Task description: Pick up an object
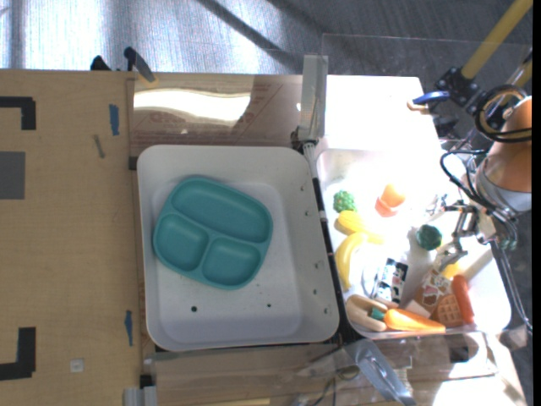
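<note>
In the right bin [331, 169], which is washed out by strong light, a heap of toy food lies along the near and left sides. A green broccoli piece [344, 200] sits by the bin's left wall, with a yellow banana [346, 252] just nearer than it. An orange cup [390, 199] stands a little to the right of the broccoli. At the near edge lie a carrot [413, 319], a waffle [446, 309] and a red sausage [463, 295], close together. A dark green round piece [429, 236] rests near the middle of the bin. The tool [461, 231] hangs above the right part of this bin, just right of the dark green piece, on the grey arm [507, 155] with its orange band. Whether its fingers are wide or narrow I cannot tell, since glare and cables blur them, and nothing can be made out between them. In the left bin [161, 307] a teal divided plate [213, 232] lies flat, slightly left of centre. Both bins rest on the tabletop [59, 244].
</note>
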Tool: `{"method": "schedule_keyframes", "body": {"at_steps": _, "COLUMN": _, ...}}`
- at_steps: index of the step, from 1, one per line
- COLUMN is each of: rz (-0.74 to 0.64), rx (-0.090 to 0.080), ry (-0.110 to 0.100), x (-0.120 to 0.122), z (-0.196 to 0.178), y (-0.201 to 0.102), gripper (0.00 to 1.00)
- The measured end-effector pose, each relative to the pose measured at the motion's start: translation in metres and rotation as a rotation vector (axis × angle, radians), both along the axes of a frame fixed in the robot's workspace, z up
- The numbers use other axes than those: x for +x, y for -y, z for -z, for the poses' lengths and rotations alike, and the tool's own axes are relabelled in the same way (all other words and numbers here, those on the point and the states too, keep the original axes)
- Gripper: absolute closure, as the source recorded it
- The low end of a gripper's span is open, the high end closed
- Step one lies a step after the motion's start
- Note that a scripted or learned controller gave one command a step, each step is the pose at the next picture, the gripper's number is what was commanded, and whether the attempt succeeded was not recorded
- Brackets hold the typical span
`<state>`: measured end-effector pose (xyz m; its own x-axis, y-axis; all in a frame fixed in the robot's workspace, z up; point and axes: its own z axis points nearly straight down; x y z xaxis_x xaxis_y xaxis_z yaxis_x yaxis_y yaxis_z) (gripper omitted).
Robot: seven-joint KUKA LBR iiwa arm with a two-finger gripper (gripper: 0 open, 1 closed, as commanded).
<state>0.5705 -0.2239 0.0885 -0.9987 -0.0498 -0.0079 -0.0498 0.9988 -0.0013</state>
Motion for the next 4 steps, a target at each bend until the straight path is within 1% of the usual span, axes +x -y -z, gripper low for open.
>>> {"method": "schedule_keyframes", "body": {"at_steps": 1, "rz": -0.007, "rx": 0.001, "ry": 0.015, "x": -0.074, "z": -0.002, "y": -0.099, "gripper": 0.00}}
{"method": "schedule_keyframes", "body": {"at_steps": 2, "rz": 0.299, "rx": 0.001, "ry": 0.006, "x": 0.000, "z": -0.001, "y": -0.126, "gripper": 0.00}}
{"method": "schedule_keyframes", "body": {"at_steps": 3, "rz": 0.352, "rx": 0.002, "ry": -0.035, "x": 0.067, "z": -0.005, "y": -0.079, "gripper": 0.00}}
{"method": "schedule_keyframes", "body": {"at_steps": 4, "rz": 0.311, "rx": -0.003, "ry": 0.004, "x": 0.007, "z": -0.002, "y": -0.126, "gripper": 0.00}}
